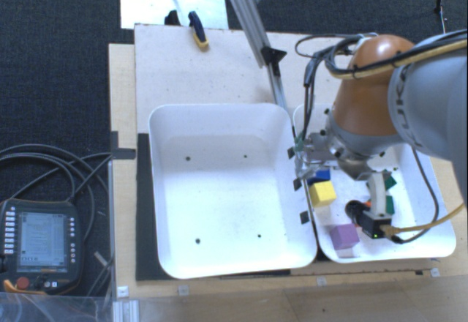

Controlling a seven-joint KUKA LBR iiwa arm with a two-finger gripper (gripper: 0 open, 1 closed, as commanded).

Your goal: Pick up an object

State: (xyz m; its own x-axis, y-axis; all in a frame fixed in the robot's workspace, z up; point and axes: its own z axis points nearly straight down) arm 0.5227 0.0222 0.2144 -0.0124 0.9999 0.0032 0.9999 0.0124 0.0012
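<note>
**Arm low over right bin, grasp unconfirmed**

I read the gripper [313,167] as sitting just above the yellow block [322,192], at the right bin [439,240] wall nearest the left bin [219,189]. Can't tell its state; wrist hides it. Purple block [344,236] lies below the yellow one, green pieces [390,183] beyond. Wall-hugging placement probably crowds the approach.

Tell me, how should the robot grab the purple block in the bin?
Probably best from straight above, pinching two opposite flat sides of the purple block. It sits flat near the front of the right bin, its top face is bare, and there is a gap between it and the yellow block, so fingers could likely slip down beside it.
</note>
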